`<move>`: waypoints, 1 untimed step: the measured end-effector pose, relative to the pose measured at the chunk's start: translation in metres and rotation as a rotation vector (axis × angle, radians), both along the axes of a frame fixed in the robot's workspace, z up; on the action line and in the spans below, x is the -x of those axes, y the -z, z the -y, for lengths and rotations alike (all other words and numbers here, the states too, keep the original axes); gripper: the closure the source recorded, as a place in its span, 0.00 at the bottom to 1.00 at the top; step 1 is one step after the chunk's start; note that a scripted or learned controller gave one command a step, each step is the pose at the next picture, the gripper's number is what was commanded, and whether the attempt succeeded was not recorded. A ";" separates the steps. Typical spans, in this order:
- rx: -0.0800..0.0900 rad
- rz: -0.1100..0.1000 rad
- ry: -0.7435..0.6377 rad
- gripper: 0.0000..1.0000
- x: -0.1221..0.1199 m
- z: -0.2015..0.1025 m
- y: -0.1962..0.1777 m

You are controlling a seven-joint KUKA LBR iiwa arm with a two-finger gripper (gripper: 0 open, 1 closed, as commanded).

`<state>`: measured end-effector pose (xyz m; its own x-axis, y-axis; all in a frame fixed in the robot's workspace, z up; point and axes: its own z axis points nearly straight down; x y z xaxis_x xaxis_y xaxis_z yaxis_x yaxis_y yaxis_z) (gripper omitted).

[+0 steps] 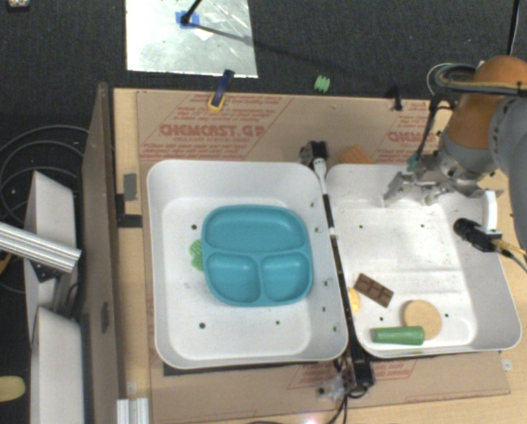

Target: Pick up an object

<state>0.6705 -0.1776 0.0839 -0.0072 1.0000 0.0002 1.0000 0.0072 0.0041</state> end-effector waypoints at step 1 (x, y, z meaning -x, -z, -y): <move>-0.001 -0.003 0.006 0.00 0.001 0.029 -0.002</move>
